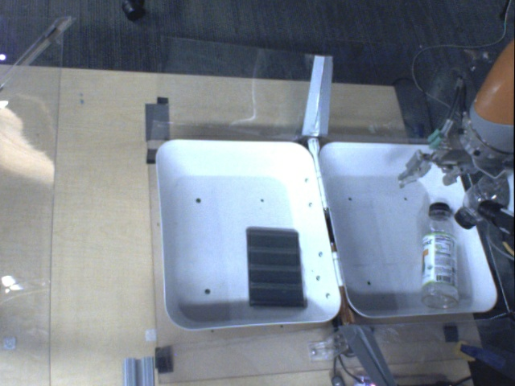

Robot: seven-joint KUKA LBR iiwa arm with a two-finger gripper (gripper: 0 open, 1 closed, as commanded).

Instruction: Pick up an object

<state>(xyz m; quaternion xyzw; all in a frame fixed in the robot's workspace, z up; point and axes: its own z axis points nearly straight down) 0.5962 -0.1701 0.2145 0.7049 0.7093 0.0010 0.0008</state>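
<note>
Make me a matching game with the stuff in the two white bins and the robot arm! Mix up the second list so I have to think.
Things:
1. black ribbed rectangular block
2. clear plastic bottle with a black cap
3. grey robot arm with an orange band
4. metal claw

Places:
A. lying in the right bin
B. over the right bin's back part
C. coming in from the right edge
D. lying in the left bin

Pairs: 1-D, 2-A, 3-C, 4-B

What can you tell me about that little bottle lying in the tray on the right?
The bottle is small and looks like clear plastic, with a dark cap at its far end and a white label with green and orange print around its middle. It lies on its side on the floor of the right bin, near the right wall, lengthwise from back to front. The gripper is above it, apart from it.
</note>
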